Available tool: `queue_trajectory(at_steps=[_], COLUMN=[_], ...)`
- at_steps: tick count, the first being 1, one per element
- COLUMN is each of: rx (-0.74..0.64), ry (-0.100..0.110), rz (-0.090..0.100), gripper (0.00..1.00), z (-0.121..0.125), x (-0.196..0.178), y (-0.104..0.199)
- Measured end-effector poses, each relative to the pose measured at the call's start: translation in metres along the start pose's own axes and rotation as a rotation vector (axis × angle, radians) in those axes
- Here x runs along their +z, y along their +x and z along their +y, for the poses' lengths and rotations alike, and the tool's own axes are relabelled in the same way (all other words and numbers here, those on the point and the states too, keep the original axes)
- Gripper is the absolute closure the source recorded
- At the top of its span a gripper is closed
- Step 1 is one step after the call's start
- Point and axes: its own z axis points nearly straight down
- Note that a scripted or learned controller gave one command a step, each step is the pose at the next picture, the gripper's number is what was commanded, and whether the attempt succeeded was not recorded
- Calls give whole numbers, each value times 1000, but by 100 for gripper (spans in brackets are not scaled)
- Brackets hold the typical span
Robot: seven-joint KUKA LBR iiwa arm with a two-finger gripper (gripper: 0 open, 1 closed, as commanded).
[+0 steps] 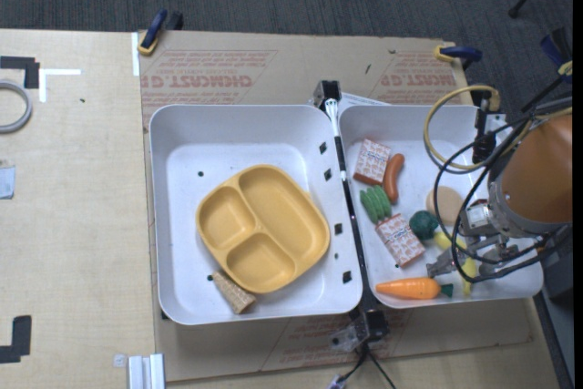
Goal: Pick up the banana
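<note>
Camera view: small yellow plastic banana [446, 241] — mostly hidden — lies in the right white bin [414, 130], lower right of frame. Grey, orange-banded arm [542, 173] hangs over it; gripper [455, 261] low beside the banana, grip unclear.

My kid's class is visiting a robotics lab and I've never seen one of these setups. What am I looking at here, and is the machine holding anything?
This is one picture from a camera fixed above a bench, looking down at a slant. Two shallow white bins sit side by side. The left bin holds a yellow divided plate and a small tan block by its lower edge. The right bin holds toy food: a carrot, a sausage, two small cartons, green vegetables and a yellow piece, probably the banana, mostly hidden. The grey and orange thing at the right is the robot arm; its gripper reaches down into the right bin near that yellow piece. Cables block the view, so I cannot tell whether it holds anything.
</note>
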Motion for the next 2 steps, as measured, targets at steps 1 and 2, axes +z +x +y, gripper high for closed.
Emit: queue_trajectory(at_steps=[1,2], rx=[-250,-814], ry=[17,27], rz=[8,21], gripper=[0,0], z=[-5,-9], x=[-3,-6], y=[-21,-61])
